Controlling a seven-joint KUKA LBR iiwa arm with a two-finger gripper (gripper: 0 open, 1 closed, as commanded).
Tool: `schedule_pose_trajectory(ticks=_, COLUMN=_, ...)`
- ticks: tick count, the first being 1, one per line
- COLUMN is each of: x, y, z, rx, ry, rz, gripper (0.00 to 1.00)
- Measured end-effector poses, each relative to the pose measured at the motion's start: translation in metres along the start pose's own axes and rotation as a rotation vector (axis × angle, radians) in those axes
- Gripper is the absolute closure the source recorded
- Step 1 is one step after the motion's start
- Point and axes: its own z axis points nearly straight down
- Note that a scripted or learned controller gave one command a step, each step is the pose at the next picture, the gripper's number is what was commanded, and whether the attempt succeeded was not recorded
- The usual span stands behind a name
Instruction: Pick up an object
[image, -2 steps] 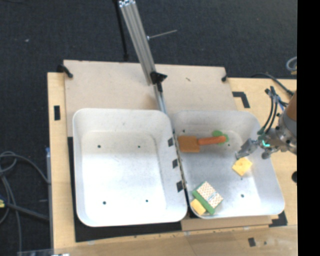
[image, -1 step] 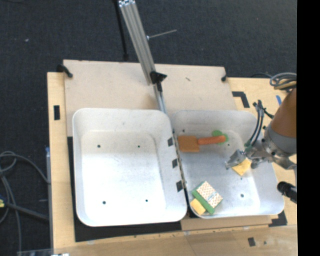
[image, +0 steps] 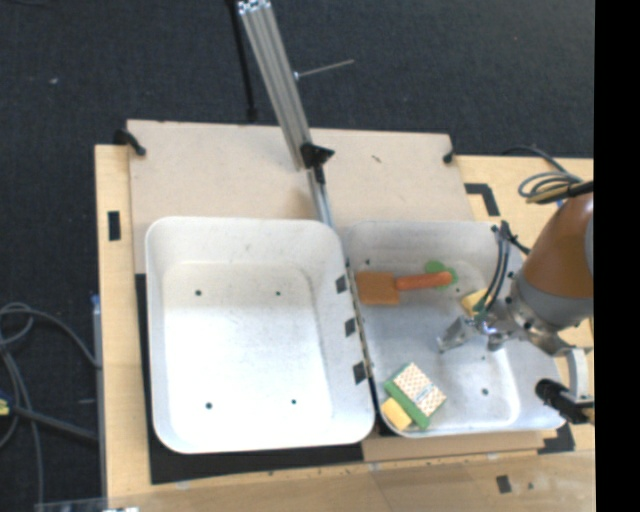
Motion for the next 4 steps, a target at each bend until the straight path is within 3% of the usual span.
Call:
schedule_pose_trajectory(ticks=1, x=-0.001, y=0.002, z=-0.014, rx=-0.008, ry=-0.001, rz=0.006, gripper=1.0)
schedule_pose_trajectory(ticks=3, x=-0.004, y=0.004, z=-0.133, rx=-0.012, ry=-0.003, rz=-0.006, gripper=1.0)
schedule_pose_trajectory(ticks=4, x=-0.005, y=0.005, z=-0.156, rx=-0.008, ry=-0.001, rz=-0.007, gripper=1.0)
